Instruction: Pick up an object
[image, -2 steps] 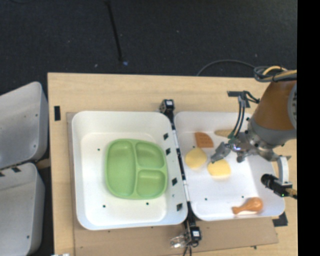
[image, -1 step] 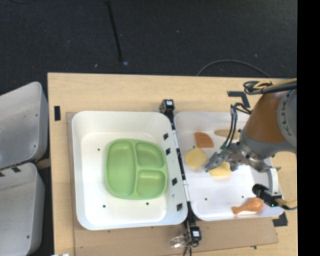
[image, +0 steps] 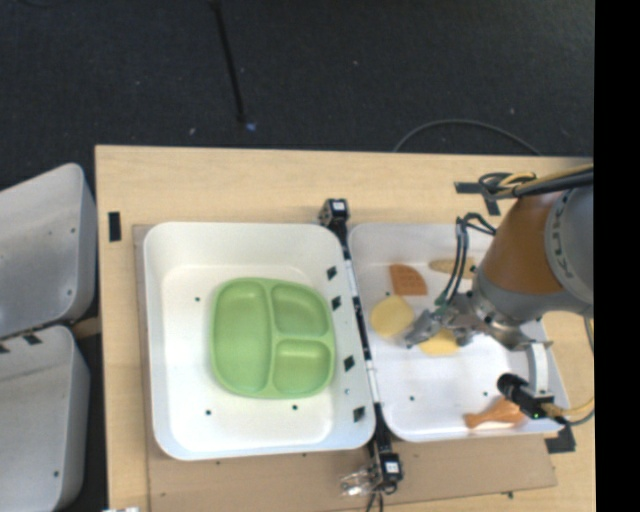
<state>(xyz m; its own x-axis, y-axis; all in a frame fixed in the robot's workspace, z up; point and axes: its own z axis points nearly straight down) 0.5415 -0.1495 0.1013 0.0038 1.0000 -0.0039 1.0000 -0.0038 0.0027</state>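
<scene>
The right bin (image: 430, 415) holds several small food-like pieces: a pale yellow round piece (image: 391, 317), an orange-brown wedge (image: 407, 279), a yellow piece (image: 438, 347), a tan piece (image: 446, 266) near the far wall and an orange piece (image: 494, 415) at the near right corner. My gripper (image: 428, 329) hangs low over the middle of this bin, between the pale round piece and the yellow piece, right beside both. Nothing shows between its tips.
The left bin (image: 180, 420) contains a green divided plate (image: 272, 336) with three compartments. Black clips (image: 333, 212) mark the ridge between the bins. The arm's orange band (image: 522, 250) and cables cover the right bin's far right part.
</scene>
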